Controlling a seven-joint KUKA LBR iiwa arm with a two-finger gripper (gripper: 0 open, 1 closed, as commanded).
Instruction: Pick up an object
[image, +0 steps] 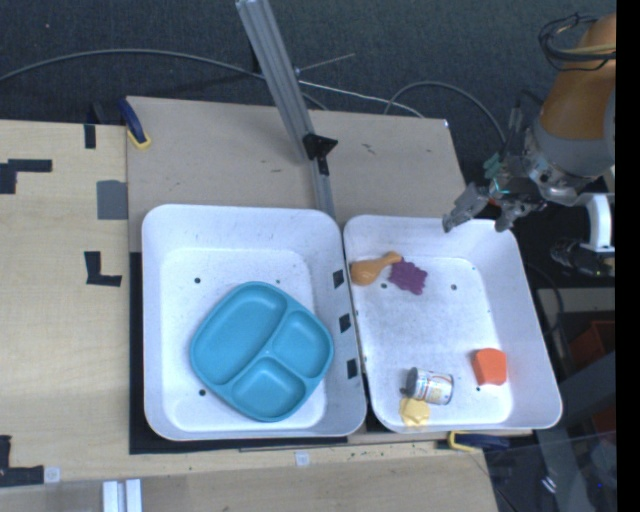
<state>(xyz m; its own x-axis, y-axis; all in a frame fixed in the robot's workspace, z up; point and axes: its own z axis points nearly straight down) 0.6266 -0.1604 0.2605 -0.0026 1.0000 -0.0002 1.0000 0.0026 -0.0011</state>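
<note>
Perhaps soft, crinkly purple lump (408, 277).

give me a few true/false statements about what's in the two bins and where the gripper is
1. The blue divided plate lies in the left bin. True.
2. The orange block lies in the left bin. False: it lies in the right bin, near its right wall.
3. The gripper holds the purple piece. False: the gripper is up at the right bin's far right corner, with nothing between its fingers.
4. The small can lies on its side close to a yellow piece. True.
5. The right bin holds a red ball. False: none there.
</note>
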